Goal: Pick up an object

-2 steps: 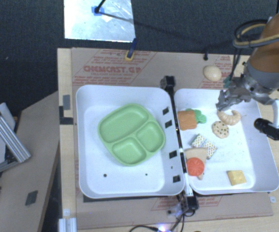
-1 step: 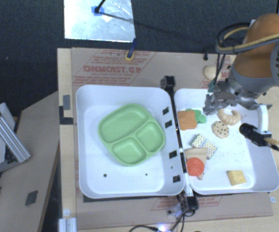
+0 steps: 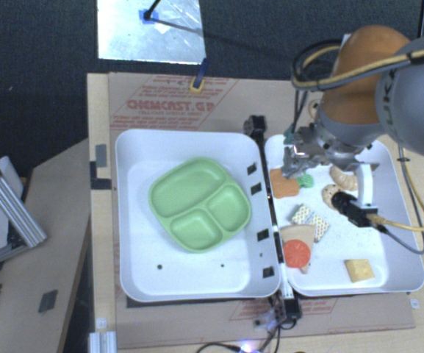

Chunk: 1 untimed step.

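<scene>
From above, we see the claw (image 3: 295,169) low in the right bin (image 3: 403,271), over its upper left corner. The orange piece (image 3: 284,185) lies just below it and a green bit (image 3: 305,180) beside. Whether it is clenched or released we cannot tell; the wrist hides the fingertips

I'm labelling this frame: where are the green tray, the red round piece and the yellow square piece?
green tray (image 3: 199,204), camera view, central ridge.
red round piece (image 3: 297,254), camera view, middle.
yellow square piece (image 3: 358,270), camera view, top face.
</scene>
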Motion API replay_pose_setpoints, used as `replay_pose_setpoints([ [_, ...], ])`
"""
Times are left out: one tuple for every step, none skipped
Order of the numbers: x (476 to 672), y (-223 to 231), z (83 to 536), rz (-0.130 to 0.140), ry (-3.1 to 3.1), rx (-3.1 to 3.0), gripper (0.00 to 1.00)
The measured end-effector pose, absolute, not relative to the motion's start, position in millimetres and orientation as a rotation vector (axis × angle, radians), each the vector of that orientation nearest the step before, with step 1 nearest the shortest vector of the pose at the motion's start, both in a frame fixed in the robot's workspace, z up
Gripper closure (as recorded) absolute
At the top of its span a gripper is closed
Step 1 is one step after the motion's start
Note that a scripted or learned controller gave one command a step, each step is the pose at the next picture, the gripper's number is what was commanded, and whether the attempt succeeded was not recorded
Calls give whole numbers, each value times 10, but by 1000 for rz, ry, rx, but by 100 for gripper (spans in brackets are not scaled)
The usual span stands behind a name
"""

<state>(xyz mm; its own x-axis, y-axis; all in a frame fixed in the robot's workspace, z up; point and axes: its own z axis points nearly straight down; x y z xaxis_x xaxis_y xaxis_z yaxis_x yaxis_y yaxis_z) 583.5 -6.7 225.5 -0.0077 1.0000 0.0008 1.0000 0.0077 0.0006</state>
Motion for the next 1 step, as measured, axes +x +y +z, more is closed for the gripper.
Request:
replay_pose_setpoints([
  [5769,456,2155,-1,-2230,-2213,100],
])
